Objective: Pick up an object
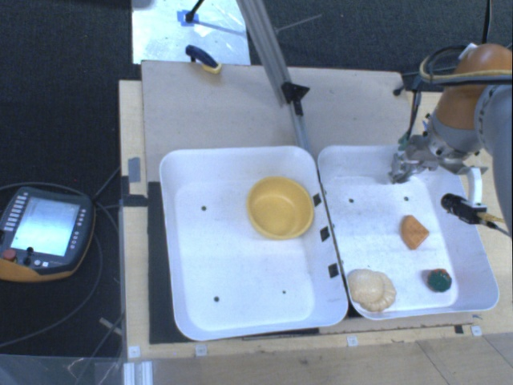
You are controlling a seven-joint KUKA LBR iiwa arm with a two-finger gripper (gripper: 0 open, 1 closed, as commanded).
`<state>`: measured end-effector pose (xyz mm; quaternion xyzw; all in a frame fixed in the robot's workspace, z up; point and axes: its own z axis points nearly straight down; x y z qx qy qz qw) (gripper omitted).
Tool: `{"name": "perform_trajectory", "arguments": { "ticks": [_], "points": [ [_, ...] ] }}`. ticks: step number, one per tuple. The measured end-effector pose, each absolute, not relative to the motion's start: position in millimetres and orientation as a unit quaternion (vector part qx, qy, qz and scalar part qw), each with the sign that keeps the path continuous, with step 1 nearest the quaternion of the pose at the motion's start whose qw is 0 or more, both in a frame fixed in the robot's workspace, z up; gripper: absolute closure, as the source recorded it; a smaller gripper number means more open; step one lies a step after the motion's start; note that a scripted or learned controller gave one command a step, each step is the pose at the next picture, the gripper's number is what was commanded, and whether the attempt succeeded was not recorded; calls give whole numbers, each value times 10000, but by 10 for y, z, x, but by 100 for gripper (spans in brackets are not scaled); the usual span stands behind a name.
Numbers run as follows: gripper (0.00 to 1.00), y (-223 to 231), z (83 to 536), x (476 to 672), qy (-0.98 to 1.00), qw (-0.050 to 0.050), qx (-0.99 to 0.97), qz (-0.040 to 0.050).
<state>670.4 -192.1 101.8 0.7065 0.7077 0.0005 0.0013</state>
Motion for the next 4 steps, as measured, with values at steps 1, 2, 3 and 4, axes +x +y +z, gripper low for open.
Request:
{"name": "perform_trajectory", "arguments": {
  "ticks": [1, 2, 3, 4],
  "points": [
    [100, -1964, 1491, 6787, 7075, 23, 7067, 13],
    [100, -1895, 1963, 6844, 7077, 24, 7065, 15],
    [100, -1896, 2241, 6850, 7074, 14, 7068, 9],
    [100, -1498, 2229, 6701, 7083, 4, 7059, 7]
  ]
}}
